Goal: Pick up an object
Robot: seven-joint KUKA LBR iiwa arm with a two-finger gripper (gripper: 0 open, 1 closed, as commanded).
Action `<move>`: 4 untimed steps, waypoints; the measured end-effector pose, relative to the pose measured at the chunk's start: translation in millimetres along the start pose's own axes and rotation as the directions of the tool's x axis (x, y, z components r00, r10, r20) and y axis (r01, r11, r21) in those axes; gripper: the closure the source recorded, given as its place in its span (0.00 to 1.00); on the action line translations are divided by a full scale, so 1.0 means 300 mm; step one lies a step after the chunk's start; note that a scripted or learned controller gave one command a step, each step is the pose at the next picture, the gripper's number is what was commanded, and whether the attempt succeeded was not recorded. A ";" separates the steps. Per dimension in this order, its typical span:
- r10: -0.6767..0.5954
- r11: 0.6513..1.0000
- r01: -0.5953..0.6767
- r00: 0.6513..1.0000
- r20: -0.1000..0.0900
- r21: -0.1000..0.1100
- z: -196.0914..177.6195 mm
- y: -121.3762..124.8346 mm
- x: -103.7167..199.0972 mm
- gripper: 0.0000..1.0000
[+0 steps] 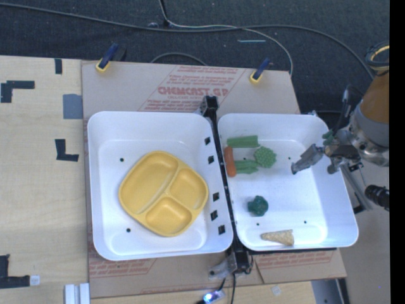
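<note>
Count: two white bins; one yellow divided plate (164, 193); five small items in right bin (329, 230).
Pincer (314, 158): open, nothing between fingers, over right bin's right side.
Left of pincer: green bean (243, 142), long axis left-right; broccoli (265, 157); carrot (230, 161), upright in view.
Below-left: dark green lump (257, 205); tan wedge (278, 237).
Surface: cardboard sheet (190, 87) on desk (38, 201).

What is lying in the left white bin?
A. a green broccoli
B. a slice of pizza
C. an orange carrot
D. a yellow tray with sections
D. The yellow tray with sections lies alone in the left bin, while the green toys, the carrot and the pale wedge all lie in the right bin.
</note>
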State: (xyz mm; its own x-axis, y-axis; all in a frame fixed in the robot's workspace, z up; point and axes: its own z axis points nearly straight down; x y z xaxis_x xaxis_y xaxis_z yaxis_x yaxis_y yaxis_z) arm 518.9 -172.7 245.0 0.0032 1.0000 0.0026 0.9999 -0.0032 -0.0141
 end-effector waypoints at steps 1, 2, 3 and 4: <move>-0.004 1.000 0.004 1.000 0.003 -0.012 -0.023 0.008 0.002 0.00; -0.003 1.000 0.003 1.000 0.003 -0.009 0.141 0.032 -0.016 0.00; -0.003 1.000 0.003 1.000 0.001 -0.006 0.357 0.026 -0.022 0.00; -0.004 1.000 0.004 1.000 0.004 -0.012 0.534 0.028 -0.021 0.00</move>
State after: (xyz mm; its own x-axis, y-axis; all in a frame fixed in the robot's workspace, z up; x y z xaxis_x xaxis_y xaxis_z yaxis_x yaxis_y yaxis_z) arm 524.9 -178.5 84.5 -0.0009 1.0000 -0.0013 1.0000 0.0009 -0.0018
